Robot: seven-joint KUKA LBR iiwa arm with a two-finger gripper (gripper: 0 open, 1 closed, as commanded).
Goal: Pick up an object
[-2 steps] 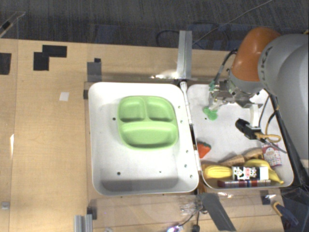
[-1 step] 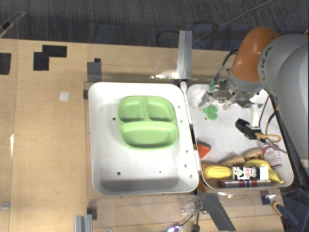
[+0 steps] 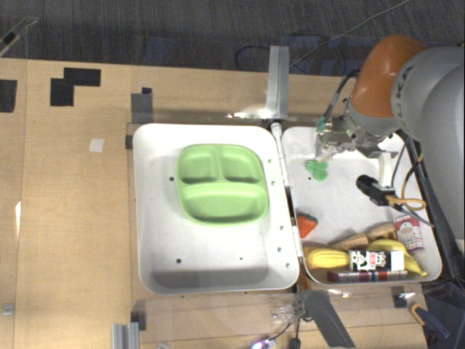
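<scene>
My gripper (image 3: 325, 150) hangs over the far left part of the right bin (image 3: 341, 202), reaching in from the right under the orange-banded wrist. A small green object (image 3: 317, 170) shows directly below the gripper's tip, touching it or nearly so; I cannot tell if it is held or lying on the bin floor. Along the near wall lie a yellow banana (image 3: 327, 257), a cow-patterned box (image 3: 368, 260), a dark marker (image 3: 363, 275), a brown wooden piece (image 3: 369, 235) and a small red-and-white carton (image 3: 409, 232). A red-orange object (image 3: 306, 225) rests by the bin's left wall.
The left bin (image 3: 156, 217) holds a green divided plate (image 3: 220, 182) in its far half. A metal post (image 3: 278, 78) stands behind the gap between the bins. The grey arm covers the right bin's far right corner.
</scene>
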